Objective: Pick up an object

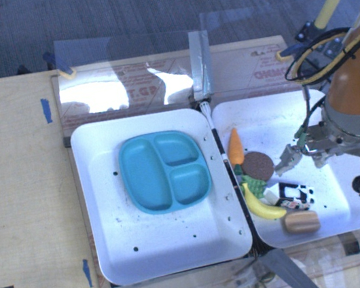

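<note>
Your grey arm with its orange band reaches in from the right, its two-finger gripper (291, 157) hanging low over the right-hand shallow white bin (311, 106), just right of a flat brown disc (259, 164); whether it is spread or closed you cannot tell. Beside the disc lie an orange toy carrot (235, 146), a yellow toy banana (263, 207), a tan cylindrical block (301, 222) and a small black-and-white piece (295, 195). The block looks light, stiff and easiest to pinch across its width; the thin disc offers little edge. The left-hand bin (114, 241) carries a turquoise divided plastic tray (165, 170).
</note>
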Robot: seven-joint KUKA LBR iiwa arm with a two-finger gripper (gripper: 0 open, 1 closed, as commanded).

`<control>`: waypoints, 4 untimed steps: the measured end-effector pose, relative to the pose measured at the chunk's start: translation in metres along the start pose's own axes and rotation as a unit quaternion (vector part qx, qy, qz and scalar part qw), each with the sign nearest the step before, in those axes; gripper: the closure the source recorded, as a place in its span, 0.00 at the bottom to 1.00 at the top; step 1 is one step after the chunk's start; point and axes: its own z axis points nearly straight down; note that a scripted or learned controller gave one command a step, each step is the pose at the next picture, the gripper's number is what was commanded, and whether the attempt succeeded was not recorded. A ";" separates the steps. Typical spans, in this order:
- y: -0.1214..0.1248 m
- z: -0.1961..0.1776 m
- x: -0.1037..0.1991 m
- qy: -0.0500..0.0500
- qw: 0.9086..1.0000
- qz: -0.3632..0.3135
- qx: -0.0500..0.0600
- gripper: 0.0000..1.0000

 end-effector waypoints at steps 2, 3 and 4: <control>0.039 0.109 -0.018 -0.002 0.999 0.037 -0.009 0.00; 0.052 0.013 0.015 -0.001 0.998 0.067 -0.005 0.00; 0.019 0.112 0.002 0.000 0.996 0.087 -0.006 0.00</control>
